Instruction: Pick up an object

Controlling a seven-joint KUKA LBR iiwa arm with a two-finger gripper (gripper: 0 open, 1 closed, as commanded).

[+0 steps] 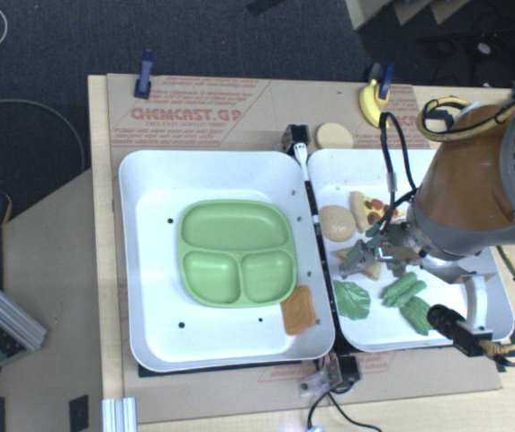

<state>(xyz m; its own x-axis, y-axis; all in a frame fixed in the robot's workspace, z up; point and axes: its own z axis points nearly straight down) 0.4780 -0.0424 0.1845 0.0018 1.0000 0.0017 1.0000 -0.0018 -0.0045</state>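
the grey-and-orange arm (474, 178) reaches low into the right bin (501, 318), its gripper (372, 253) down among scattered play food, apparently in the closing stage of a pick; whether the fingers are open or shut, or hold anything, cannot be told from here. the next move calls for a clean lift with one item clear of its neighbours. in the left bin (149, 241) sit a green divided tray (237, 251) and a brown wafer (298, 310). closest to the gripper lie a green leaf (353, 299), green pods (409, 297) and a tan bun (336, 223), all crowding the grasp.
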